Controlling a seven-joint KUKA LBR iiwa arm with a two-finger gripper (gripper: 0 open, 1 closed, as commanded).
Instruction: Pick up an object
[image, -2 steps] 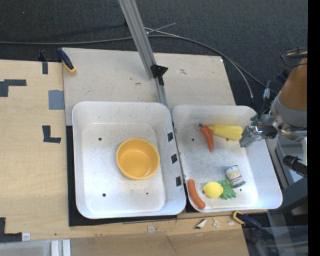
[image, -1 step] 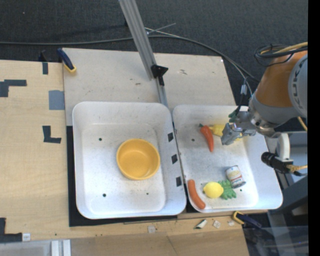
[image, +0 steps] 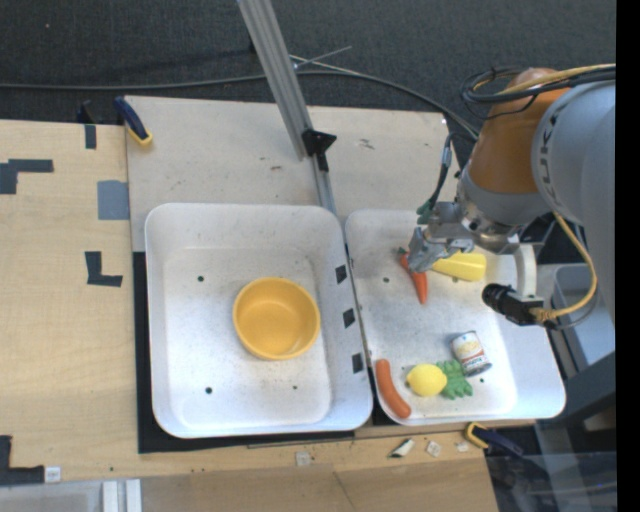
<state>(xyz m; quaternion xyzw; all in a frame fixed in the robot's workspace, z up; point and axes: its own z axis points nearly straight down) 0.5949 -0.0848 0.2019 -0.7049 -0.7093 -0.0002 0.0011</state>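
jaws (image: 425, 255) sat right over the carrot (image: 418, 282), couldn't tell their state, and might've nudged the yellow block (image: 462, 266) instead

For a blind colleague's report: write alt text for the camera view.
The gripper is low in the right bin, at a carrot beside a yellow block; a small can, lemon and sausage lie nearer. The left bin holds a yellow bowl.

Hovered low in right bin (image: 530, 395): gripper (image: 424, 254) above carrot (image: 420, 284), beside yellow block (image: 462, 266). Held yellow bowl (image: 276, 317): left bin (image: 180, 300).
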